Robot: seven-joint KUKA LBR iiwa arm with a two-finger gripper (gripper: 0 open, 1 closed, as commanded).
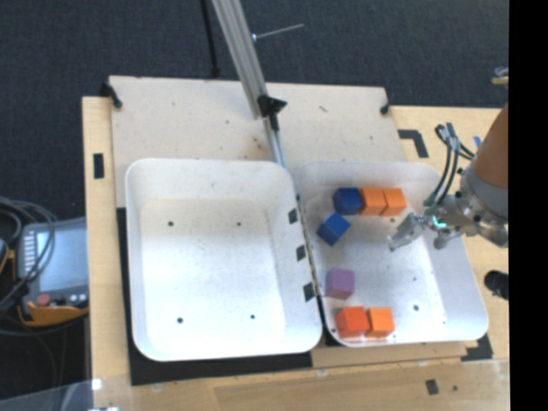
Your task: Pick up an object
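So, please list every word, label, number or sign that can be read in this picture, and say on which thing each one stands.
None can be read.
Device with a screen at the left edge: the display is too blurred to tell whether it carries text.
Blocks, such as the purple block: plain faces, no print visible.
Left bin and right bin: dark dots only, no writing.
Black marks on the bench: shapes, not letters.

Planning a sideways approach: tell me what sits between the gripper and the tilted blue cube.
In the camera view, bare white bin floor lies between the gripper and the tilted blue cube.
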